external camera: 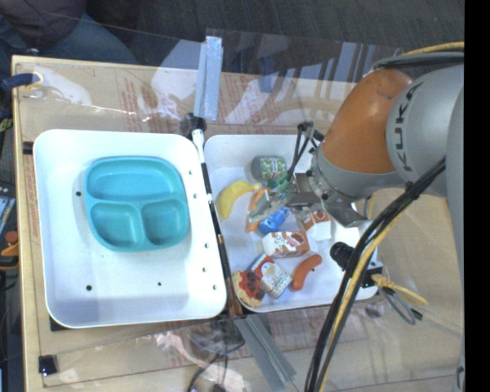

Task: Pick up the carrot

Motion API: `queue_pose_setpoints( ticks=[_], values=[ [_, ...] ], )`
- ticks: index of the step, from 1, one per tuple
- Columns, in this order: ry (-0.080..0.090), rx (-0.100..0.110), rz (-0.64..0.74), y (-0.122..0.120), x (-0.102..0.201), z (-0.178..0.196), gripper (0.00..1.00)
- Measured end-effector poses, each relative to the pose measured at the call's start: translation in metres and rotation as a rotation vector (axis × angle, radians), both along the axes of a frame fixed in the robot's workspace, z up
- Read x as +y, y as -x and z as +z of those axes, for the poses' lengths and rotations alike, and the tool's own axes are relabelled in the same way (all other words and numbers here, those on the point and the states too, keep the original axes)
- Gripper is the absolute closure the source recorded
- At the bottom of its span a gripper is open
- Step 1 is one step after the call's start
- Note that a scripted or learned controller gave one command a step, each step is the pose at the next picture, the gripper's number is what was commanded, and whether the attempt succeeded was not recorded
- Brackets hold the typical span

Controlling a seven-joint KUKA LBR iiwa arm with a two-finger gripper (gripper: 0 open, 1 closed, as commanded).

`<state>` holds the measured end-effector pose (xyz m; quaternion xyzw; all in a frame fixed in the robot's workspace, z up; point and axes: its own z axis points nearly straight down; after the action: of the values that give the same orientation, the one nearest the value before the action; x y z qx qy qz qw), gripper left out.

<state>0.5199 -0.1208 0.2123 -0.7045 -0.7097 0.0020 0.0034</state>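
Camera view, looking down on the bench. Two shallow white bins lay side by side. The left bin (57, 284) held a turquoise divided tray (137, 201) with one large far compartment and two smaller near ones. The right bin (229, 149) held a heap of small toy foods.

The arm (408, 129) reached in from the right, its orange band (367, 125) lying over the right bin's far right part. The gripper (284, 196) was low over the middle of the heap; whether its jaws were wide, narrow or closed on anything cannot be told, since the wrist and the clutter hid them.

The carrot (260, 205), a slim orange piece, lay slanted in the heap just left of the gripper, between the banana (233, 194) on its left and a blue item (273, 220) just near of it. A round green-patterned item (269, 168) sat at the far side of the heap. An orange-red sausage (307, 270) lay at the near right, and a red and white packet (284, 243) lay between it and the carrot.
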Motion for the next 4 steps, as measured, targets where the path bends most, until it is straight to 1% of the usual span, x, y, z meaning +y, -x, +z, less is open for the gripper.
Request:
queue_pose_setpoints(
  ticks=[1,2,3,4],
  values=[
    [0.006,-0.022,-0.063,-0.056,-0.028,-0.099,0.0],
    [0.006,-0.016,-0.058,-0.055,-0.028,-0.092,1.0],
    [0.006,-0.016,-0.057,-0.055,-0.028,-0.092,0.0],
    [0.002,-0.005,-0.013,-0.063,-0.034,-0.122,0.0]
  ],
)
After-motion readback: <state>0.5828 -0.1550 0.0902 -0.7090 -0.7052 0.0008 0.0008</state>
